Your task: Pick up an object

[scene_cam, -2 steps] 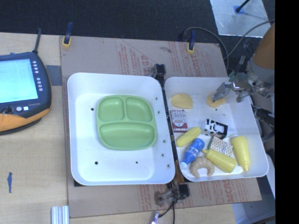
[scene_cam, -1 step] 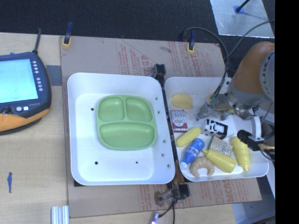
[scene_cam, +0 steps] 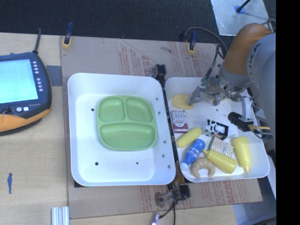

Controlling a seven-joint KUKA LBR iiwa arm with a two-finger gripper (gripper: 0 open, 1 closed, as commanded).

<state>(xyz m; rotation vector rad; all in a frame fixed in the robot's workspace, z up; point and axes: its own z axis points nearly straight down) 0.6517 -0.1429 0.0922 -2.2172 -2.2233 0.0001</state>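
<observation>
The gripper [scene_cam: 196, 99] is seen low in the right bin [scene_cam: 262, 172], at its upper left, touching a flat yellow piece [scene_cam: 180, 101]. Whether it is gripping cannot be told. Toy corn [scene_cam: 188, 136] lies just below, apart.

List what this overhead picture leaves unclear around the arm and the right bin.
- Claw: small and dark over the yellow piece; whether they touch cannot be told.
- Arm: cut off by the picture's right edge.
- Small red box: print too small to read.
- Checkered item: partly covered by the yellow bottle.
- Black-and-white item: too small to identify.
</observation>
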